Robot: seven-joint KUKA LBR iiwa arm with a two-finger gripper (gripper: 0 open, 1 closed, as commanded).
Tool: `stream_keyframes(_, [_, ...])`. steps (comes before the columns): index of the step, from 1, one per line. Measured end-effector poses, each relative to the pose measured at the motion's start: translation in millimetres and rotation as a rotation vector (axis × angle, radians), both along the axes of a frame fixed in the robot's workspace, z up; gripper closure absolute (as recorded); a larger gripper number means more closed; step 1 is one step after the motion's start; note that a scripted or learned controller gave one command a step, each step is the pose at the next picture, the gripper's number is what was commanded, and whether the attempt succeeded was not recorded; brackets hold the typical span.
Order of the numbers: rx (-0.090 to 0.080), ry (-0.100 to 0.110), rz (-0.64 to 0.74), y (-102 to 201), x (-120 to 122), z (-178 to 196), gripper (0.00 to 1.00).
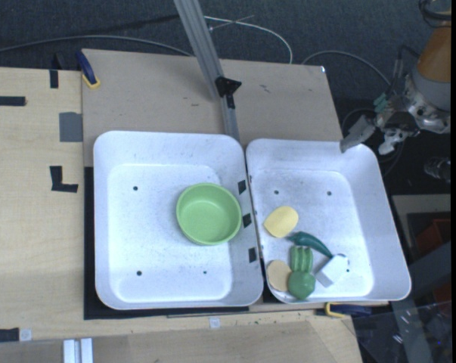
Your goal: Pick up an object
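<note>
No readable text, labels or numbers, black tape marks on bench (pixel 31 203) possibly just shapes

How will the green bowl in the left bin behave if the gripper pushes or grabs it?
The green bowl sits upright on the left bin's smooth floor with nothing touching it, so a push would probably slide it, not tip it. It looks like thin plastic, likely light. Its round rim may slip from a two-finger pinch unless a finger goes inside.

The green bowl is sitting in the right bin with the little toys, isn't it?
Not quite. The camera view shows the green bowl alone in the left bin. The little toys, such as the yellow piece, are in the right bin.
</note>
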State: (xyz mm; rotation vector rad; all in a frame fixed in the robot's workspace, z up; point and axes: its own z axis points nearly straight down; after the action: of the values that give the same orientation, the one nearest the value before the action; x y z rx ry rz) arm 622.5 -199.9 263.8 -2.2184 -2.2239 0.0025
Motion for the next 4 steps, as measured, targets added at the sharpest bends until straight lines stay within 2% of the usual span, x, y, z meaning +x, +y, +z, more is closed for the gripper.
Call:
stream_keyframes(1, [0.000, 0.000, 0.000, -0.1, 0.0, 0.0, 0.00])
stream_keyframes(3, [0.001, 0.004, 0.000, 9.2, 1.3, -89.2, 0.00])
stream_keyframes(4, [0.002, 0.007, -0.001, 13.5, -7.4, -151.1, 0.00])
